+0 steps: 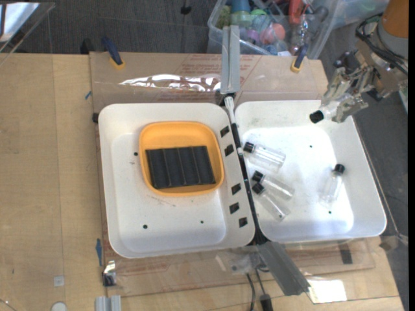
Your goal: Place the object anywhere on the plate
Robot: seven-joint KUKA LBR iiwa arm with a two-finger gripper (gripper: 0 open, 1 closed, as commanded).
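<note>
An orange plate [148,136] with a black ribbed insert [179,166] lies in the left bin [123,232]. Over the far right corner of the right bin [363,219], my gripper [338,109] is shut on a clear vial [327,113]. The vial's black cap [316,116] sticks out to the left of the fingers. Several more clear vials with black caps lie on the right bin's floor, one near the divider [264,153], two crossed below it [273,191], and one toward the right wall [331,186].
A raised divider with black clips [233,173] separates the two bins. Behind the bench stands a clear tub of coloured toys [272,11]. A grey bar [230,57] rises at the back between the bins.
</note>
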